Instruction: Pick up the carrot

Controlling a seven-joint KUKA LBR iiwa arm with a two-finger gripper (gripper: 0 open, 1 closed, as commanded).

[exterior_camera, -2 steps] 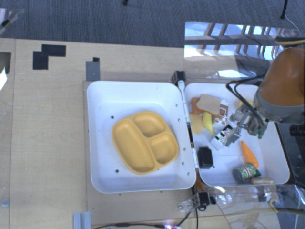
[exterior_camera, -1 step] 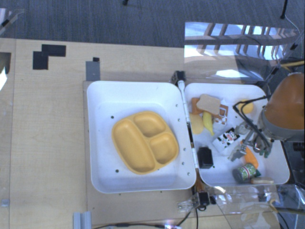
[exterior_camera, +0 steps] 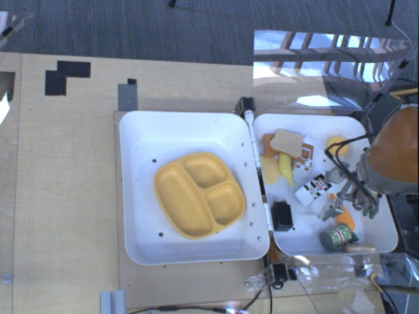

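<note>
Nearest the camera, along the bench's front edge, loose cables (exterior_camera: 281,277) and a crumpled clear wrapper (exterior_camera: 340,273) lie just outside the bins. Behind them the right bin (exterior_camera: 386,244) holds a green can (exterior_camera: 337,237) lying on its side near the front wall, with a pale stick (exterior_camera: 361,248) just beside it.

Just above the can is the carrot (exterior_camera: 346,220), a small orange piece in the front right part of the right bin. So little of it shows that its long axis and pointing direction cannot be told.

Hanging over that spot is the gripper (exterior_camera: 342,205), with the arm (exterior_camera: 396,152) and its orange band reaching in from the right. Its metal fingers (exterior_camera: 332,209) reach down just beside the carrot, perhaps touching it, but whether they are spread or closed cannot be told, nor whether anything sits between them.

Further back in the same bin lie a white box (exterior_camera: 311,190) with dark print, a banana (exterior_camera: 286,169), a tan block (exterior_camera: 288,142) and a black block (exterior_camera: 282,214) near the dividing wall.

In the left bin (exterior_camera: 131,175) sits a yellow divided plate (exterior_camera: 198,193), well apart from the gripper.
</note>
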